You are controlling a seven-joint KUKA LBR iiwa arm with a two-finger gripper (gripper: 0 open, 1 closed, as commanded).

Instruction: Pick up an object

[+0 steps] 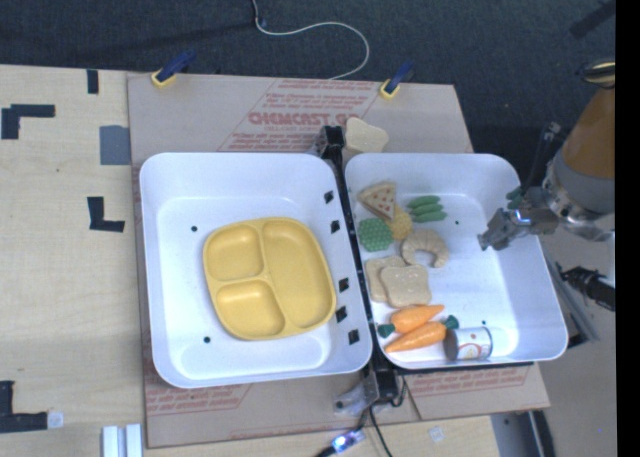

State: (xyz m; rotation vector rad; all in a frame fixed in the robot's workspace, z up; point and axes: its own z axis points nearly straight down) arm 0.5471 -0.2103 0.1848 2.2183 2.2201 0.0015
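Hovering gripper [497,235] right of croissant [427,246], finger state undeterminable; croissant beside bread slices [400,283] in right bin [540,285]; judged light, rigid plastic, smooth; grasp across narrow middle

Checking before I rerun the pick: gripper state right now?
Gripper: cannot be told whether open or closed. It sits over the right bin, near its right wall, with nothing seen in it, apart from the toy food.
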